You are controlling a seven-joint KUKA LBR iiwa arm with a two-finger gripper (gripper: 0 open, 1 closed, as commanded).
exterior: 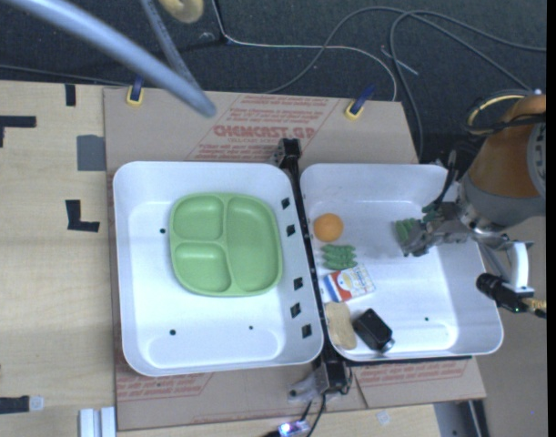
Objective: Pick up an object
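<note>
Clutter hugs the left wall of my right bin (459, 335): nearest, a black block (373, 329) lying diagonal, just beside a tan oblong piece (339, 324) whose long axis runs near-to-far along the wall. Next come a flat packet (348, 285), a green item (339, 256) and an orange ball (328, 227). The middle and right floor is open. My gripper (412, 236) sits there, well apart from all of them, arm reaching over the right rim; can't tell if it's open or closed

Small items are crowding the right bin's (459, 321) left side; open white floor is lying toward its right.
</note>
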